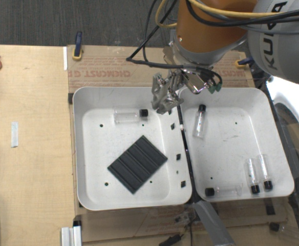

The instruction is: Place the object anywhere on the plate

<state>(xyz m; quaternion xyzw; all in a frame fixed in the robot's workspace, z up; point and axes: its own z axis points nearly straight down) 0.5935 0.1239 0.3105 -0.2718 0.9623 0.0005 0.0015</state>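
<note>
Clear vial with black cap lies flat in left bin, near back wall, cap toward right. Dark ribbed plate rests tilted on same bin's floor, in front of vial, apart from it. Gripper hangs just right of vial's cap, above bins' shared edge; jaw state cannot be told. Right bin contains four more vials.
</note>
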